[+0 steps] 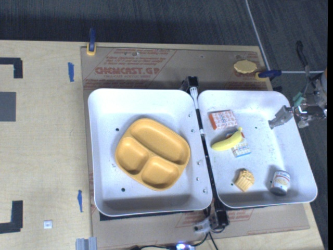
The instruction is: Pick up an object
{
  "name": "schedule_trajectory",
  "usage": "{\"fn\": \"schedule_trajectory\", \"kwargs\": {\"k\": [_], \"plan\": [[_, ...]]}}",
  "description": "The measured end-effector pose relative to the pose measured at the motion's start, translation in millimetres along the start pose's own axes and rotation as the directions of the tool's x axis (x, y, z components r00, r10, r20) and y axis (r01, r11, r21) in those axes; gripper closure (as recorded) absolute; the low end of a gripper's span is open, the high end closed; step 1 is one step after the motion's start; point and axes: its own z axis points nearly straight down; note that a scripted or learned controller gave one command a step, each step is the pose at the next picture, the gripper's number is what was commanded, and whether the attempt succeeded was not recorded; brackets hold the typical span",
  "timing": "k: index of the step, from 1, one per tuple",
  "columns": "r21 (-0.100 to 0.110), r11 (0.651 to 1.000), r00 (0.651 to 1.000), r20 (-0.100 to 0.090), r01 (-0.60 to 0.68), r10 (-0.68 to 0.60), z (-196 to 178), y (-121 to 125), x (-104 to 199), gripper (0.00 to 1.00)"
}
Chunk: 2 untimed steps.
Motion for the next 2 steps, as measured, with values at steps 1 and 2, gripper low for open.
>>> {"fn": "schedule_trajectory", "kwargs": {"k": [1, 2], "plan": [[-0.003, 1.000, 1.000, -0.004, 0.003, -0.003, 123.2, -36.3, -6.3, 0.00], [-0.002, 1.000, 1.000, 0.000, -0.001, 0.001, 133.1, -81.8, 38.2, 0.00]]}}
